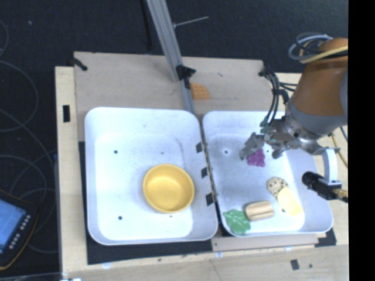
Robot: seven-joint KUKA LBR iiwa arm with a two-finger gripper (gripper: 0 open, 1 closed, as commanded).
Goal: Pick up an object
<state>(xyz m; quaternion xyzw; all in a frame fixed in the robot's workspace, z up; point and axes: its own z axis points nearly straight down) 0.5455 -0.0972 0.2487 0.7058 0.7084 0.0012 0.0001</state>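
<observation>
Reaching in from the right, the grey arm (pixel 319 107) with its orange band hangs over the right bin (pixel 234 127), and the gripper (pixel 261 148) sits low with its fingers spread wide. A small purple object (pixel 256 159) lies on the bin floor right at the fingertips, not clamped between them. Nearer the front of that bin there is a speckled round piece (pixel 276 185), a pale yellow piece (pixel 289 203) just beside it, a tan cylinder (pixel 259 210) and a green object (pixel 237 220) in the front corner. Over in the left bin (pixel 105 157), a yellow bowl (pixel 169 188) sits upright. Both bins rest on the bench (pixel 126 81).
</observation>
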